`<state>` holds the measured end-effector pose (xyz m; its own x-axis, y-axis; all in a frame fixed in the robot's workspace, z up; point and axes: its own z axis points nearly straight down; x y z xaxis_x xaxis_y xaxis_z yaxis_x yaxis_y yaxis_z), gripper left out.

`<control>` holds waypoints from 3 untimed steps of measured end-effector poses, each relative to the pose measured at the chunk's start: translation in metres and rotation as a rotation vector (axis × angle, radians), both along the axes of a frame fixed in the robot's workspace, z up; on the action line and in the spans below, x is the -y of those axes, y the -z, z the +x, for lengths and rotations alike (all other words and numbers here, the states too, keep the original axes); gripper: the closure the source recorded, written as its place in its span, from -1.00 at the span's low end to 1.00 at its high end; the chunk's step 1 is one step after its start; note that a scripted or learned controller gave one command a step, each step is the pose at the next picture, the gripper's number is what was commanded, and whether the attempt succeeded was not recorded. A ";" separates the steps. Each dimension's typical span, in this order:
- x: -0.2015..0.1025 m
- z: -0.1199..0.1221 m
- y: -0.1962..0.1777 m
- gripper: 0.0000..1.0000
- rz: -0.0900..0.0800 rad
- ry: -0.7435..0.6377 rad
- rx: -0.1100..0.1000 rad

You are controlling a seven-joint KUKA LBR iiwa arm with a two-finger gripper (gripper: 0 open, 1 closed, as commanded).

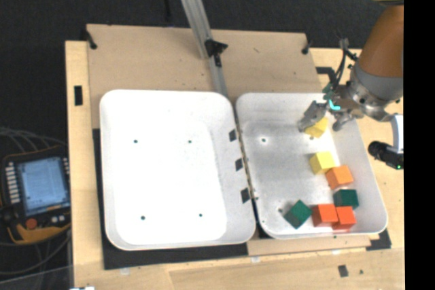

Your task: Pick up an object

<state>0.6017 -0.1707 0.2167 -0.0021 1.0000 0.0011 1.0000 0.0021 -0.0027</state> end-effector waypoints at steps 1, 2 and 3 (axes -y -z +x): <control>0.000 0.001 -0.002 -1.00 -0.001 -0.001 0.004; 0.000 0.009 0.045 -1.00 -0.003 -0.002 0.000; -0.007 0.003 0.100 -1.00 -0.003 0.002 -0.002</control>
